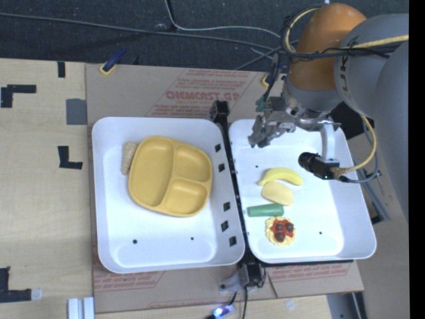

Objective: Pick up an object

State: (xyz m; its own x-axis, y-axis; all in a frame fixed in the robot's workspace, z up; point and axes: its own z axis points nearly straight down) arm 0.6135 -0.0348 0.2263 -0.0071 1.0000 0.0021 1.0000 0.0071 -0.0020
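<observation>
In the left bin a yellow divided plate lies over a tan sponge, out of the way of the work. Right of centre the end effector hangs over the upper left of the right bin, nothing between its fingers; whether they are apart I cannot tell. Below it cluster a banana, a pale slice, a green piece and a small pizza, close enough to crowd a grasp.
</observation>
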